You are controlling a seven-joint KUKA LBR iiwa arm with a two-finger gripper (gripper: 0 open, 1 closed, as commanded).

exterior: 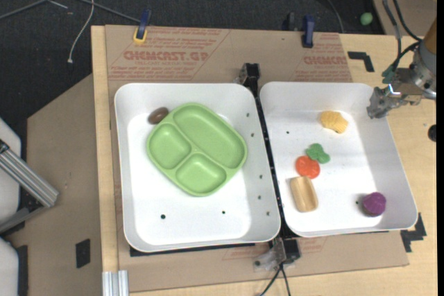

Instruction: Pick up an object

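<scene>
In the camera view the counter (62,170) carries two shallow white bins side by side on a cardboard sheet (229,52) printed with red lettering; two clamps, one yellow-handled (143,25) and one blue (308,30), pinch the sheet's far edge.

The left bin (139,218) holds a green divided tray (197,148) with three compartments, lying at a tilt near the bin's middle; a small brown object (159,115) lies just beside the tray's upper-left corner, apparently touching its rim.

The right bin (347,215) holds the loose things: a yellow lump (334,122) toward the far side; a small green piece (318,152) touching a red-orange round object (307,167) just below it; a tan cylinder (303,193) just beside the red one on the near side; a purple ball (374,203) in the near right corner, well apart from the rest.

The hand (380,104) sits over the right bin's far right rim, with the arm coming in from the right; it is small and dark against the rim, so whether it is wide or narrow I cannot tell; nothing is visibly between its tips; the yellow lump is the nearest object to it, yet apart from it.
</scene>
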